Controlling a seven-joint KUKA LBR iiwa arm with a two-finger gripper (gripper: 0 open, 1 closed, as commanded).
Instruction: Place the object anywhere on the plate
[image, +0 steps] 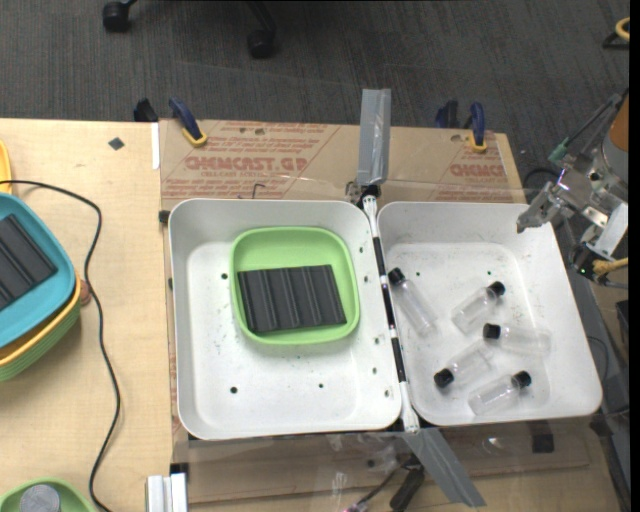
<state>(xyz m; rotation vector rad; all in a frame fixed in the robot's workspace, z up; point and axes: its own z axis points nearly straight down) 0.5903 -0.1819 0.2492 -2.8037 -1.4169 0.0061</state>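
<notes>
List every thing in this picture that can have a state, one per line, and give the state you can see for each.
Green plate: upright in the left bin, holding a dark ridged insert.
Dark ridged insert: lying flat on the plate.
Vials: five, black caps on, lying on their sides in the right bin.
Left bin: holds the plate.
Right bin: holds the vials.
Gripper: above the right bin's far right corner.

Cardboard (300, 160): red print, approx "CHEMCAST GP".
</notes>
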